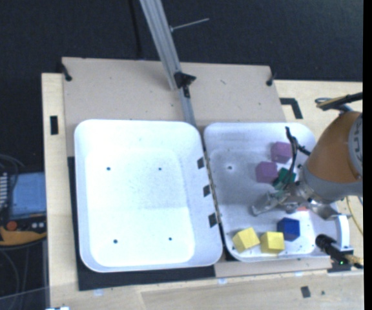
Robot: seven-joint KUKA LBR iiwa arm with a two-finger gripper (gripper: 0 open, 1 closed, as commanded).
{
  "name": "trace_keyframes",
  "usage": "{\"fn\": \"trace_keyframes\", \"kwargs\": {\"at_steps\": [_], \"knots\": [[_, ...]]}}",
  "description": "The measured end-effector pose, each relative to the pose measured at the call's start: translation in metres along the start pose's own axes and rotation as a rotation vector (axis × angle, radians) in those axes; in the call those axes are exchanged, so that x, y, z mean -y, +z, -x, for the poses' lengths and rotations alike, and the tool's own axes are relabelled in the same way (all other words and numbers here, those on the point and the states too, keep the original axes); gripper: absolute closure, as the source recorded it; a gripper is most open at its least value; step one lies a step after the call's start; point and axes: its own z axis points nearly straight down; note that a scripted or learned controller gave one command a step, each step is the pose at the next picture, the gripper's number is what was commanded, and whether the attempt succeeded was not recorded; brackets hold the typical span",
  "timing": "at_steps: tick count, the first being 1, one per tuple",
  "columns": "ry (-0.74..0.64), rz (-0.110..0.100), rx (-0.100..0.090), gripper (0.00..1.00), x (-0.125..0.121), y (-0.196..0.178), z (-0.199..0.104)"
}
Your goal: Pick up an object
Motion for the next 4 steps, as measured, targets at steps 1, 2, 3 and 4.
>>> {"fn": "trace_keyframes", "kwargs": {"at_steps": [1,2,3,4], "knots": [[0.005,0.004,0.000,1.00,-0.001,-0.012,0.001],[-0.005,0.004,0.000,1.00,-0.011,-0.059,-0.001],[-0.005,0.006,0.001,1.00,-0.020,-0.120,0.003],[-0.005,0.003,0.000,1.00,-0.022,-0.155,0.005]]}}
